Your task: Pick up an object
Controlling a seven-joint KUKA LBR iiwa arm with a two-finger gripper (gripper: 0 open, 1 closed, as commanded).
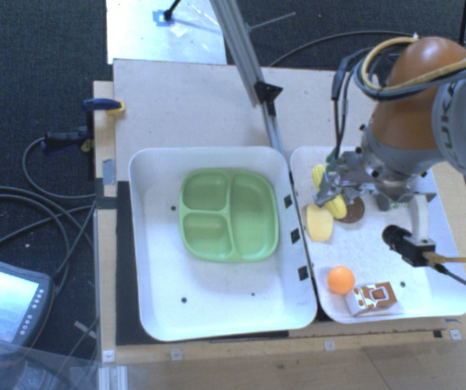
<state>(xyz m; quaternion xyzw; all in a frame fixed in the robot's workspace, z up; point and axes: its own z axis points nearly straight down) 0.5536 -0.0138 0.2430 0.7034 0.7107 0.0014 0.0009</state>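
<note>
Two bins [160, 299]; no writing legible on any object.

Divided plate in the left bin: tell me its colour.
Light green; the divided plate shows plainly in the camera view, lying in the left bin.

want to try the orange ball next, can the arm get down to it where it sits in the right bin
Probably yes. The orange ball lies in the open near the front of the right bin, with nothing over it. The small brown and white box sits close beside it, so the gripper may nudge that.
</note>
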